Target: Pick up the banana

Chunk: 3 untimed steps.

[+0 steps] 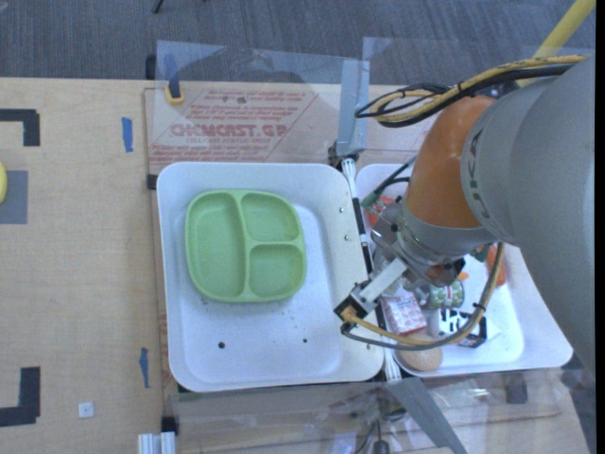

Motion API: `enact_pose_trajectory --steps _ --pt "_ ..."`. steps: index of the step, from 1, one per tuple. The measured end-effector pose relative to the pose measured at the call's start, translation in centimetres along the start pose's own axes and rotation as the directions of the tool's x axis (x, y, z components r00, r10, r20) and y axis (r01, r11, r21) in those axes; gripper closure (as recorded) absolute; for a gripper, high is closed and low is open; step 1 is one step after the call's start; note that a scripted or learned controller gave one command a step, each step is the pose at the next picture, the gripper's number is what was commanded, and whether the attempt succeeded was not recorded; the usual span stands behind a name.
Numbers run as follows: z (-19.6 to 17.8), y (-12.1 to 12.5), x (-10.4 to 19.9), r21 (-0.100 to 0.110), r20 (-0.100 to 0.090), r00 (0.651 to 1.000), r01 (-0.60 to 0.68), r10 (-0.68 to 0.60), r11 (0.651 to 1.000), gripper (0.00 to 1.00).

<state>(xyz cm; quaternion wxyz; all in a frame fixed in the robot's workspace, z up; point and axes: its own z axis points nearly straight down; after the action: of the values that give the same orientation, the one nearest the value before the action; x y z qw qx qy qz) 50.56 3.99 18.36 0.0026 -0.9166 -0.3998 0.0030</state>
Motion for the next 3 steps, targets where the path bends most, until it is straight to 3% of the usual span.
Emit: enact_pose_trajectory --steps 1,2,3 --pt "-5.7 1.0 -1.7 -0.006 -0.003 0.988 -0.155 0.155 0.988 1.0" --pt "3.5 -5.4 2.6 -0.001 0.004 0.983 -0.185 0.185 0.983 1.0" --pt "8.0 -9.9 7.5 -0.002 0.0 0.924 -0.383 0.383 0.924 1.0"
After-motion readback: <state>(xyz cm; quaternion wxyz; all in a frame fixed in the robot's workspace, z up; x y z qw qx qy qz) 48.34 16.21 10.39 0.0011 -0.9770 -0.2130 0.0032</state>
